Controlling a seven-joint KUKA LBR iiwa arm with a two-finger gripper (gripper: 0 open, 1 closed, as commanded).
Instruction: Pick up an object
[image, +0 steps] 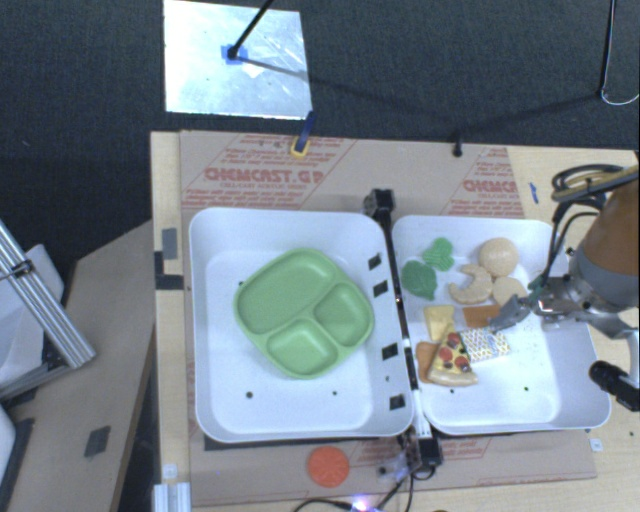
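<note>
1. We look down from one fixed camera above the desk (250, 160), at a slant.
2. Both white bins (215, 330) sit mid-frame; the arm (610, 250) enters from 3 o'clock.

A green divided plate (303, 313) lies in the left white bin (215, 240). Below that bin, an orange disc (328, 465) rests on the desk (340, 165). Above the bin, beyond the desk's far edge, lies a shiny silver sheet (237, 60).

Lighting even and bright from overhead. White bins (300, 225) near overexposed. Foil sheet (237, 60) shows glare. Shadows soft, faint. Overall focus slightly soft; floor (70, 120) dark, grainy.
</note>
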